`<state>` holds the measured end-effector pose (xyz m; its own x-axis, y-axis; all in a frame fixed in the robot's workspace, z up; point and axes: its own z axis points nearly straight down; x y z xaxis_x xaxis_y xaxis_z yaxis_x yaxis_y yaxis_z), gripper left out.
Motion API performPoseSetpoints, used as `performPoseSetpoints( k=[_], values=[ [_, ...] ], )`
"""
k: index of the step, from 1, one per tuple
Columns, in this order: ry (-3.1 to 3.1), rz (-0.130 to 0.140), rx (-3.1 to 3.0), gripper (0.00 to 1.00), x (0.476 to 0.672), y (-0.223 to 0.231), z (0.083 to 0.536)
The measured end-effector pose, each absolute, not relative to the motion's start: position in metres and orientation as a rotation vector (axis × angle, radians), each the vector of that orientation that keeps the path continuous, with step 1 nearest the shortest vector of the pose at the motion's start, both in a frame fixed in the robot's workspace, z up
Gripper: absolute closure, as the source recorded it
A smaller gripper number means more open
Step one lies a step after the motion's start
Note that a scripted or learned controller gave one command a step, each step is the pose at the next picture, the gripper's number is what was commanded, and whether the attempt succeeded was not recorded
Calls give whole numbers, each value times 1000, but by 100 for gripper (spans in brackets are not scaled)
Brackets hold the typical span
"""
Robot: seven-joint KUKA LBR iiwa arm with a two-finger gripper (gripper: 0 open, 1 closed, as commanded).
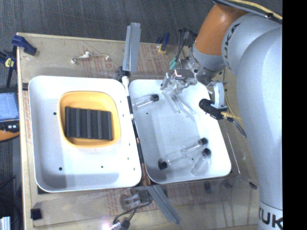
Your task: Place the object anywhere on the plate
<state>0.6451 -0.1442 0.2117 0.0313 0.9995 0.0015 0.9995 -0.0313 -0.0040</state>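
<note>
Clear tubes [184, 153] are lying in your right bin [218, 169]; yellow plate [89, 117] is sitting in the left bin [43, 176]. Gripper [176, 87] is hovering over the right bin, grip state unclear.

Blue clamp [22, 44] at the bench's far-left corner, blue-lit screen [8, 106] at left edge, metal divider bar [131, 47] behind bins

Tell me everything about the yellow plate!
The plate is a rounded square, yellow-orange, probably plastic, with a raised rim. It lies flat in the left bin, a bit above the middle. A dark ribbed rectangle covers its centre, with grooves running up and down. Only the bin floor touches it; the clear tubes lie in the other bin.
</note>
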Motion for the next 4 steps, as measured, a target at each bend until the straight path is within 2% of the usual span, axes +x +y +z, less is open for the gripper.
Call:
performPoseSetpoints(
  k=[1,2,3,4],
  values=[
    [-2468,3,-1939,100,648,-87,192],
    [-2623,2,-1728,100,656,-44,208],
    [-2721,6,-1558,100,628,-36,190],
    [-2790,4,-1435,100,615,-13,191]
  ],
)
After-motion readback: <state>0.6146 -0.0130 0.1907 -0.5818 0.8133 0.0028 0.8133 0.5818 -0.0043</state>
